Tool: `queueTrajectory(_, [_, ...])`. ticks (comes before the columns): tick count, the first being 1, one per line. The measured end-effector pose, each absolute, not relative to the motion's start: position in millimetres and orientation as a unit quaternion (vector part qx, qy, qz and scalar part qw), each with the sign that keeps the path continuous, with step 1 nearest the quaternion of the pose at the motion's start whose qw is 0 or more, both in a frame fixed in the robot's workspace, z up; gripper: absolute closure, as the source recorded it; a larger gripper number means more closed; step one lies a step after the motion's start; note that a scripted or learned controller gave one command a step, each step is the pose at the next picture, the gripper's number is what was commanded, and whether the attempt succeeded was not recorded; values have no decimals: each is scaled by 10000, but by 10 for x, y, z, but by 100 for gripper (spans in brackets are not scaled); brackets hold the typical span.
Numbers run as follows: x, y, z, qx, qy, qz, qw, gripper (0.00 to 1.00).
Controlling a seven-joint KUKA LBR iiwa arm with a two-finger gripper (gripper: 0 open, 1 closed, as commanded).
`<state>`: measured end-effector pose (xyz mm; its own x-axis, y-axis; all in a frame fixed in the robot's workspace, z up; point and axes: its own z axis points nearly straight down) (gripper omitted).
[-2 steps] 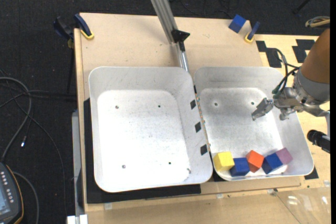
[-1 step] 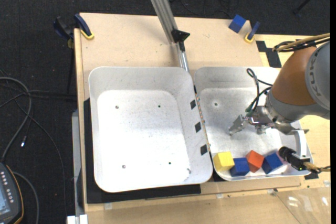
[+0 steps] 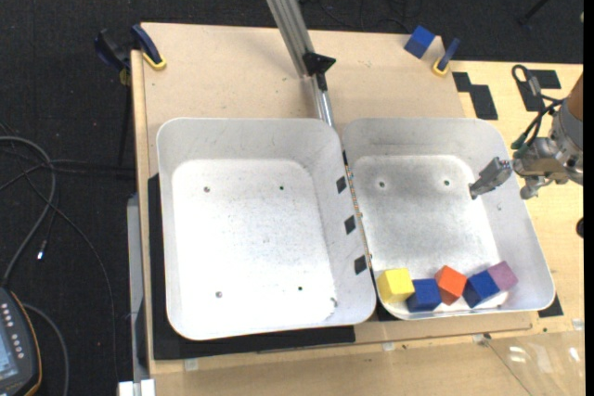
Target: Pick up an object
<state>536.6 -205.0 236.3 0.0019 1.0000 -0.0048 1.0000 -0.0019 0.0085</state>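
Looking at this, we'd drop the pincer (image 3: 509,178), fingers spread and holding nothing, straight onto the orange block (image 3: 451,282) crowded among others along the right bin's (image 3: 418,144) near wall.

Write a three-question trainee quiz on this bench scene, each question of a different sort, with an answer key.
1. True or false: the coloured blocks lie along the near edge of the right bin.
2. Multiple choice: which block sits furthest left in that row? A) the orange block B) the yellow block C) the purple block
3. Fill in the missing word: the robot's hand hangs over the ____ side of the right bin, apart from the blocks.

Key: 1 true; 2 B; 3 right. The left bin plays no part in any answer.
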Motion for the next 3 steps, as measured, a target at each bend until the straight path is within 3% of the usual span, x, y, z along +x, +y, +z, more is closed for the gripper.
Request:
queueTrajectory(1, [5502, -1738, 1373, 7057, 7085, -14, -35, 0])
queueTrajectory(3, [5057, -1975, 1602, 7082, 7060, -5, 1, 0])
